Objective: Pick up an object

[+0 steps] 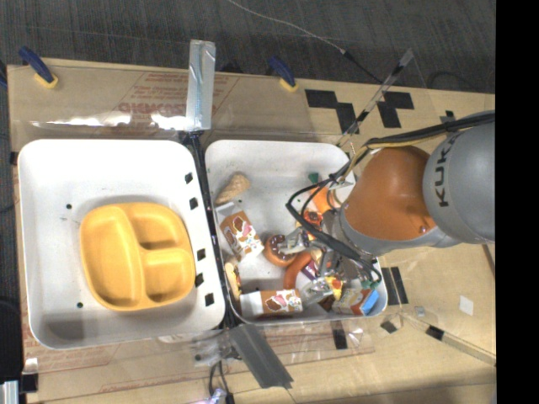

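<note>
Orange-banded wrist [389, 199] hangs low over the right bin [278, 154], hiding the fingers so their state cannot be told, above a tight clutter of packets [271, 301] and a carton [241, 234], where crowding risks a slipped or double pick.

Hidden and unclear: right bin, arm side

The arm [396, 200] covers the right bin's [269, 154] right part; things under it cannot be told. The gripper [324, 268] sits low among cables and clutter, its state unreadable. Packets [354, 297] in the near-right corner overlap, too jumbled to name. The box [242, 234] label is too small to read. The arm's upper part is cut at the right.
</note>
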`<state>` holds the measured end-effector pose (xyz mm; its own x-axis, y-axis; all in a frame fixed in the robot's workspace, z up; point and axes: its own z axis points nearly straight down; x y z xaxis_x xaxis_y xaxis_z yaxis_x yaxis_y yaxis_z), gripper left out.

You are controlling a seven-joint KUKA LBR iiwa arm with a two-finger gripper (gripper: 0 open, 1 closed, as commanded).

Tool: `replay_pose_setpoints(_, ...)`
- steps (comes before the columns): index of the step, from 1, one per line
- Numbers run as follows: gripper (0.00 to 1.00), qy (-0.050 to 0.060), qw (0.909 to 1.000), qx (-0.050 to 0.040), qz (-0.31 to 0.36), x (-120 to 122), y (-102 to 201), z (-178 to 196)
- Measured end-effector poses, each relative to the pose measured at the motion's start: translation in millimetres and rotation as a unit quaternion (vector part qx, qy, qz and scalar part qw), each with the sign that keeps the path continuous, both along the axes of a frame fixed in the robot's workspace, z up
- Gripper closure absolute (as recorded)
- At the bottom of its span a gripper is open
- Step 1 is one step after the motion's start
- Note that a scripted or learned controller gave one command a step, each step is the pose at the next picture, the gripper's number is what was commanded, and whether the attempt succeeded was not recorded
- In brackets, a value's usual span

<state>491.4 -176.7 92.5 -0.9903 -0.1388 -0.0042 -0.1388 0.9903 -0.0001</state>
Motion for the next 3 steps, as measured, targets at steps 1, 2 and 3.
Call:
replay_pose_setpoints(1, 0.00, 0.002, 0.9997, 0.0000, 0.025, -7.5, 4.7, -1.3)
replay_pose_setpoints(2, 0.00, 0.002, 0.9998, 0.0000, 0.017, -8.0, 25.1, -1.5)
replay_pose_setpoints(3, 1.00, -0.004, 0.9998, -0.0006, 0.021, -3.0, 26.9, 9.9)
